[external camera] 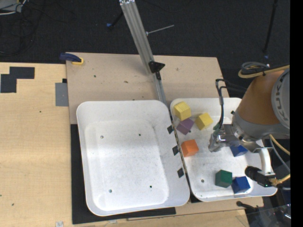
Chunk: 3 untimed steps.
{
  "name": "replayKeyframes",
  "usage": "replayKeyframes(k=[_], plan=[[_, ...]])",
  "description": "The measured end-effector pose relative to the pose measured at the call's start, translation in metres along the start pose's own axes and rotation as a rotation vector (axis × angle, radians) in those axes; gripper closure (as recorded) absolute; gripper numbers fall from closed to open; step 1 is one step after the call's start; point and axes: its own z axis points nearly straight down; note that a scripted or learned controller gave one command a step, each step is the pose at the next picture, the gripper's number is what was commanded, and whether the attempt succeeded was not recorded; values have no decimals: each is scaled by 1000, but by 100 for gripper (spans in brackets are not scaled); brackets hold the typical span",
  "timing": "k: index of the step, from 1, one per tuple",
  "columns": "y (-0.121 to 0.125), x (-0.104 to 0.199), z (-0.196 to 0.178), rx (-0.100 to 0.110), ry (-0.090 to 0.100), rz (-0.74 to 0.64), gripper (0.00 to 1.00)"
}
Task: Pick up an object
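Note:
The right bin [208, 189] holds several blocks: two yellow ones [182, 110] [204, 121], a purple one [185, 126], an orange one [190, 147], a green one [223, 178] and a blue one [241, 184]. Another blue block [238, 150] lies partly under the wrist. My gripper [217, 142] hangs low over the middle of the right bin, just right of the orange block and left of that blue block. I see nothing between its fingers.
The left bin [94, 122] lies beside the right one, with black clips along the shared rim. A slanted aluminium rail [140, 37] rises behind the bins. The grey and orange arm [265, 103] covers the right bin's right side.

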Motion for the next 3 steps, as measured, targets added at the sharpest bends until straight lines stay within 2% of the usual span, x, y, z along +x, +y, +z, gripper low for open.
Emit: replayKeyframes(k=[2,3], plan=[[2,-11,-91,0,-1,0,100],[2,41,-96,4,2,-3,100]])
